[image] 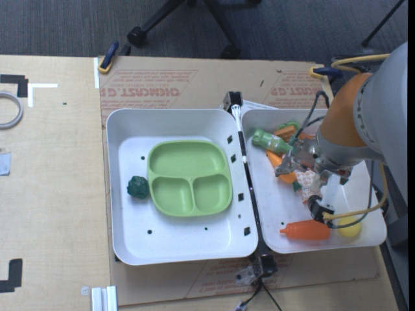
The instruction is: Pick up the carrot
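A long orange carrot (305, 230) lies near the front wall of the right bin (272, 238). My gripper (297, 166) hangs low over the middle of that bin, behind the carrot and apart from it. It sits among a heap of small items: orange pieces (277, 159), a green bottle-like toy (267, 139) and another orange piece with green on it (286, 132). The grey arm with its orange band (342, 115) covers the bin's right part.
A yellow item (350, 229) lies right of the carrot, by a black cable loop (324, 212). The left bin (123, 238) holds a green divided plate (190, 177) and a dark green broccoli piece (137, 186).
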